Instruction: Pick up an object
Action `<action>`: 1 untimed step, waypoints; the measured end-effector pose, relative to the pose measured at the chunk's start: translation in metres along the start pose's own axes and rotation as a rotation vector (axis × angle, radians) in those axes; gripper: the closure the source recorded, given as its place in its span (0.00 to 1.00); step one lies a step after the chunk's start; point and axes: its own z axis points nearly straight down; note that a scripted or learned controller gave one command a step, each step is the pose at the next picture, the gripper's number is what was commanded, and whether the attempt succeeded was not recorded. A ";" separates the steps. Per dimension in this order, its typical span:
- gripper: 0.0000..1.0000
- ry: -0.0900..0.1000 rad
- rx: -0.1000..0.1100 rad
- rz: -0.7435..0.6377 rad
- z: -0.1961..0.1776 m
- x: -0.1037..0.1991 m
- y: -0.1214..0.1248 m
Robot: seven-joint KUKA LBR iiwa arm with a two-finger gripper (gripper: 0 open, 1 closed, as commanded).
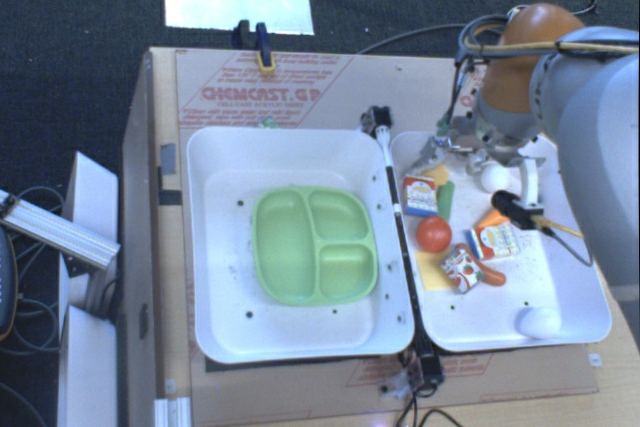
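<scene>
Gripper (470,143) state you cannot tell; it hovers at the right bin's (585,300) twelve o'clock edge. Bring it down squarely over the tomato (433,234) at bin centre, avoiding neighbouring cartons.

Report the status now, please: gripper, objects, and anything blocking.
Gripper low over right bin, far edge, nothing seen in it. Tomato, cartons, egg lie crowded together. Green tray in left bin, apart.

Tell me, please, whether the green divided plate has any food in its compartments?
Empty. The green plate lies flat in the left bin, all compartments bare green; the toy foods sit in the right bin.
</scene>
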 end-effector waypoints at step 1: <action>0.00 0.002 0.012 0.000 0.005 0.018 -0.004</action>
